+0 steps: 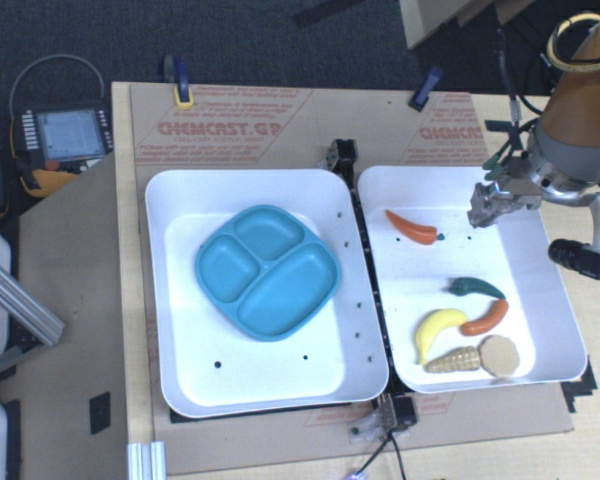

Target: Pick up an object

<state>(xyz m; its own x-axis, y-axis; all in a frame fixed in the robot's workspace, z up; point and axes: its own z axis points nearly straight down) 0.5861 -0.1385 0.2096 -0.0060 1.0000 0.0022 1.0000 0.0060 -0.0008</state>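
You are at the approach step: the end effector (490, 206), its opening impossible to judge, hovers in the right bin (570, 313) beside the orange pepper (412, 228), so next descend over it.

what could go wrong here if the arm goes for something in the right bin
1. The banana, sausage, green pepper, cone and round biscuit lie packed together, so a grab there may nudge neighbours or catch two things.
2. The gripper hangs near the right bin's far edge, beside the orange chili rather than over it; closing there would likely miss.
3. The chili lies flat and thin, so it could slip out.
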